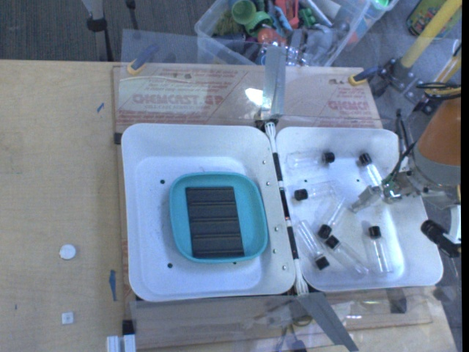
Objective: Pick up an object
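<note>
1. right bin (410, 273): shallow white tray holding a scatter of clear vials with black caps. one vial (377, 251) lies near the right front; a pair of capped vials (327, 238) lies toward the middle front; another vial (311, 193) lies toward the left side; two more (325, 157) and (366, 163) lie at the far side. these are the things to be picked.
2. left bin (139, 196): white tray carrying a teal dish (179, 218) with a dark ribbed insert (214, 222). not part of the present reach.
3. gripper (366, 200): slim metal fingers entering from the right, tips low over the middle of the right bin, pointing left and slightly near. the arm (443, 141), with its orange band, sits at the right edge.
4. state of fingers: cannot be told. the tips read as one thin, bright sliver and any gap between them is too small to judge. no vial is seen between them, so no hold is claimed. whether the tips touch the bin floor is also unclear.
5. risk, transparency: vial bodies nearly vanish against the white floor; a close aimed at a cap alone would likely slip off.
6. risk, rolling: round vials lying flat would probably roll away if nudged by one finger first.
7. risk, crowding: vials near the middle front lie close together; a descent there could catch two, or wedge between them.
8. risk, empty close: the tips appear to sit over bare floor between vials, so a close here may take nothing.
</note>
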